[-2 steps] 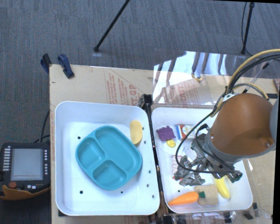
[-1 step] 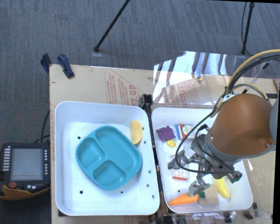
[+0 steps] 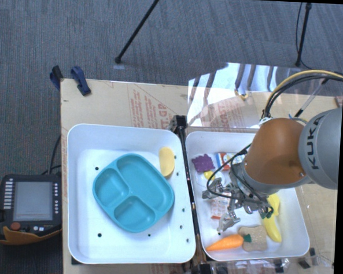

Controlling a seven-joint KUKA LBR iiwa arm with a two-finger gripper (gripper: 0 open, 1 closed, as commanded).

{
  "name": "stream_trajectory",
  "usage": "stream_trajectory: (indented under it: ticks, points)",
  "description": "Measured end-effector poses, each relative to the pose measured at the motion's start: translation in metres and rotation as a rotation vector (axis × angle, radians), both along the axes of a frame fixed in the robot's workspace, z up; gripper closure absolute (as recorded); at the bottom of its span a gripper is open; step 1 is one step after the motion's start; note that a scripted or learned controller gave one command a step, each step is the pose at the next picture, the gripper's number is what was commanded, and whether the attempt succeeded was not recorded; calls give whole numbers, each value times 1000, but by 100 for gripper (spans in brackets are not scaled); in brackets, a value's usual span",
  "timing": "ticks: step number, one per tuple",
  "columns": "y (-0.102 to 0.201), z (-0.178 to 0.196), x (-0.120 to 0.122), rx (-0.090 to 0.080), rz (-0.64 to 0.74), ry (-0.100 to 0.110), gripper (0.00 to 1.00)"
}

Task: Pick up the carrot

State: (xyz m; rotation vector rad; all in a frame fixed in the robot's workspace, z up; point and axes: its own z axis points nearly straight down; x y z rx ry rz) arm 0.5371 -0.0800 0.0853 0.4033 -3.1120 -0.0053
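Orange plastic carrot with a green stub end (image 3: 227, 242) lies near the front edge of the right white bin (image 3: 302, 243), tip pointing left, and you can see nothing gripping it. Your hand (image 3: 229, 219) hangs just above and slightly behind the carrot, apart from it; whether its grip is released or clenched cannot be told under the wiring. Grey arm with the orange band (image 3: 278, 153) reaches in from the right over the same bin. Just right of the carrot sits a tan bread-like piece (image 3: 254, 239), then a yellow banana (image 3: 272, 225) along the right side. Toward the back-left of that bin you have a small purple block (image 3: 203, 162) and a few red-and-white bits. Left white bin (image 3: 79, 183) carries a blue three-compartment plate (image 3: 133, 192), with a pale yellow oval piece (image 3: 167, 161) just beside its back-right rim. Both bins sit on the brown bench (image 3: 127, 105).
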Motion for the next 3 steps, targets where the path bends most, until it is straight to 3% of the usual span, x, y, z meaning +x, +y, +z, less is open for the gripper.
stream_trajectory:
  ticks: [1, 2, 3]
  points:
    - [0, 3, 74, -1, -33, -9, 0]
    - [-4, 2, 12, -1, -200, -2, 0]
    - [-15, 6, -52, 0, -287, -25, 0]
